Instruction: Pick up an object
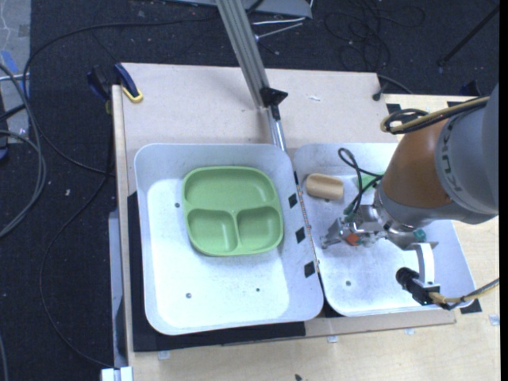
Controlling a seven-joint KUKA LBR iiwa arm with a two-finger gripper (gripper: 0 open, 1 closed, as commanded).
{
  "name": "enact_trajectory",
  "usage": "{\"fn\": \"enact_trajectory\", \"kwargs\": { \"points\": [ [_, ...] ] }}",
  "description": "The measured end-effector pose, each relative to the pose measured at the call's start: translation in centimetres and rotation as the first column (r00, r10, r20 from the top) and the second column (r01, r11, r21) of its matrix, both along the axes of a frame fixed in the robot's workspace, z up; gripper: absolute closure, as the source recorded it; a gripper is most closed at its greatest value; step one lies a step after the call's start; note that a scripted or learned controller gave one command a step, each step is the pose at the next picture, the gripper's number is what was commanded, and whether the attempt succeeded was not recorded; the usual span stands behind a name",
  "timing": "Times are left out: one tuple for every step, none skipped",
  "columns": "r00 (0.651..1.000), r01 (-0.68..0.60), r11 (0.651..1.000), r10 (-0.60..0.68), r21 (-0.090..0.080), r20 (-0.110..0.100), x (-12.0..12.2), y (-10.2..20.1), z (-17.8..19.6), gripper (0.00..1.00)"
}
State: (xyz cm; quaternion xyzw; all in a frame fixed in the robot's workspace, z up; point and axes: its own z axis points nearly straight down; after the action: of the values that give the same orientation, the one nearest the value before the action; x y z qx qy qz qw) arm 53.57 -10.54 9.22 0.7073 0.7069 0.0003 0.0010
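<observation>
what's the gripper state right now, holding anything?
Gripper: low in the right bin, beside the wooden cylinder; open or closed cannot be told, nothing seen held.

We count two shallow white bins: the left bin [159, 292] and the right bin [365, 296]. We count one green divided plate [233, 210], with three compartments, and one tan cylindrical block [324, 186]. One robot arm [444, 169] is present.

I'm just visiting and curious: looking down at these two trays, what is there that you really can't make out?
- The pincer: too small and cluttered to tell open from shut, or holding anything.
- The right shallow white bin: the grey and orange arm hides its far right part.
- The tan cylindrical block: its material is unclear.
</observation>
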Motion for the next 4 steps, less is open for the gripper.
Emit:
{"fn": "enact_trajectory", "kwargs": {
  "points": [
    [1.000,0.002,1.000,-0.002,-0.002,0.005,0.2,-0.1,1.3,1.00],
    [1.000,-0.002,1.000,0.002,0.000,0.003,1.1,-0.6,7.1,1.00],
    [1.000,-0.002,1.000,0.002,0.000,0.003,0.6,-1.1,11.7,1.00],
    [1.000,-0.002,1.000,0.002,0.000,0.001,0.7,-1.1,13.2,1.00]
  ]
}}
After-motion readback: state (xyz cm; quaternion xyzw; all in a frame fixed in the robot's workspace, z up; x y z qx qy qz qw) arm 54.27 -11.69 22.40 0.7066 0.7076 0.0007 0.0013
